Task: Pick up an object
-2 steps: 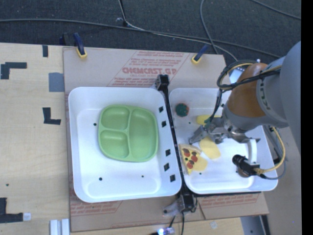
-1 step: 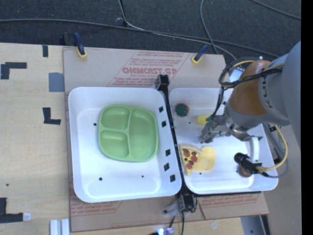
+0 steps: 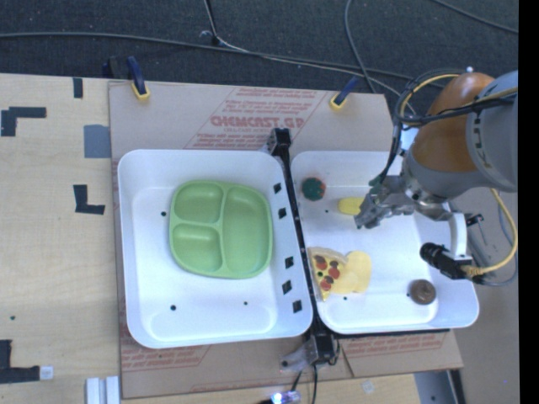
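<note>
We see the gripper (image 3: 369, 215) low in the right bin (image 3: 396, 310), just beside the yellow piece (image 3: 350, 205), which lies on the divider side of it, long axis crosswise; we cannot tell its grasp state.

The small yellow object (image 3: 349, 205) beside the gripper (image 3: 369, 215) was partly covered by it, its shape unclear. The arm (image 3: 472, 133) was cut off beyond the gripper.
</note>
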`<state>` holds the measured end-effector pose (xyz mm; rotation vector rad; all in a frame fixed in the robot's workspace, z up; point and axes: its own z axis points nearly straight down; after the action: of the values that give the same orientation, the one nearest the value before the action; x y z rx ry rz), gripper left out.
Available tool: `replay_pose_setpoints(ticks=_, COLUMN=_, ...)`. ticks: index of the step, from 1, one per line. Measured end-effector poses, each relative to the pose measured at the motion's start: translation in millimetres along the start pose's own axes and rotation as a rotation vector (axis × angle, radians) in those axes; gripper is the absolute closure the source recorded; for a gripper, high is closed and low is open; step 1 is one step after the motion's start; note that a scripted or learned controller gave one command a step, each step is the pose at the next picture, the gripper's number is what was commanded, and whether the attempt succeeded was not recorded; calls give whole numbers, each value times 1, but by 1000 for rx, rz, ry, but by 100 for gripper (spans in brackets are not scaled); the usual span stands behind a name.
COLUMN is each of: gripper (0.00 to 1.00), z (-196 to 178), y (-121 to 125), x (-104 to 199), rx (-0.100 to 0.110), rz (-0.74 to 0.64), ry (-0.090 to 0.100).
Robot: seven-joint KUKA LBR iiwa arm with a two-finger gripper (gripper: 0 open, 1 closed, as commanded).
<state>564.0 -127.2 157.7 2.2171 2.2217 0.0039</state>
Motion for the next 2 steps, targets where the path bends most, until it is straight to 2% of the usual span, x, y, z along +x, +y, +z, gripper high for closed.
replay_pose_setpoints(ticks=1, gripper=100, z=-52, y=3, x=11, rx=0, rz=-1, ry=0)
replay_pose_setpoints(ticks=2, gripper=100, z=-74, y=4, x=11, rx=3, rz=0, ry=1)
